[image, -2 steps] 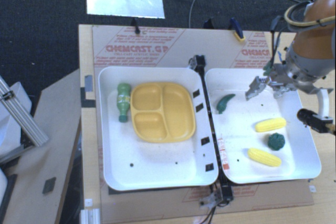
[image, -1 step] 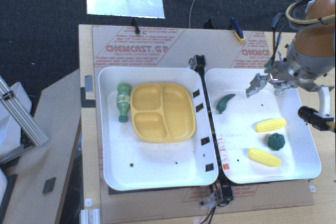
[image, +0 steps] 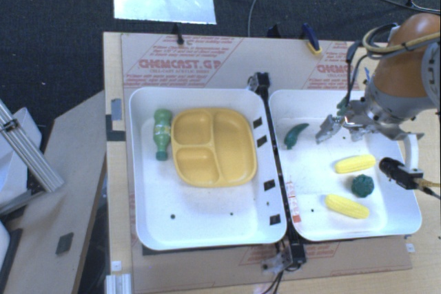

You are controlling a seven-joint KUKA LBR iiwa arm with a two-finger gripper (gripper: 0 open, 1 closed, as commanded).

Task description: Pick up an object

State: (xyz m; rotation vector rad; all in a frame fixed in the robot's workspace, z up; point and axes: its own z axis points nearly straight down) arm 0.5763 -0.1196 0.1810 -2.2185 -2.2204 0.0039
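Note:
The right bin (image: 310, 217) holds a dark green pepper (image: 296, 134) at its back left. It also holds a yellow corn cob (image: 355, 164), a second corn cob (image: 346, 206) near the front, and a dark green broccoli piece (image: 362, 185) between them. My gripper (image: 342, 130) hangs over the back of this bin, right of the pepper and just behind the upper corn cob. It is open and nothing sits between its fingers. The grey arm with its orange band (image: 413, 34) comes in from the right.
The left bin (image: 148, 217) carries a yellow compartment plate (image: 213, 147) with a green bottle (image: 162, 134) lying along its left side. A black divider strip (image: 272, 169) joins the bins. A black fitting (image: 396, 172) sits at the right bin's right rim. Cables run behind the bench.

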